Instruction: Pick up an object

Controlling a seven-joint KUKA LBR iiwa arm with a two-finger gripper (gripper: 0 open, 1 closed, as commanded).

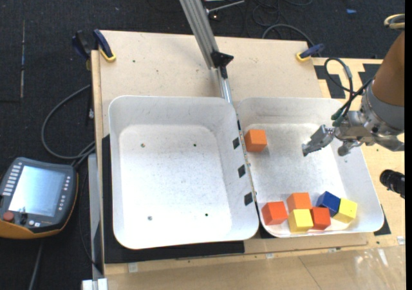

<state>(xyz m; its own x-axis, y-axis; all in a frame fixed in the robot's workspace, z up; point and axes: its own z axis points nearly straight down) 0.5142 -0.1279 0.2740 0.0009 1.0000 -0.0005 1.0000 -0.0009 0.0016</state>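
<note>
A lone orange cube [255, 139] lies in the upper left part of the right bin [291, 163]. Along that bin's front wall sit several cubes: red-orange [275, 212], orange [299, 201], yellow [300, 219], another red-orange [320, 217], blue [329, 201] and yellow [346, 209]. My gripper [330, 145] hangs over the right bin's upper right area, to the right of the lone orange cube and well apart from it. It is open, with nothing between its fingers.
The left bin [170, 173] adjoins the right one along a shared middle wall. A slanted metal pole [196, 15] ends at the bins' back junction. A teach pendant [35, 195] lies off the bench at left.
</note>
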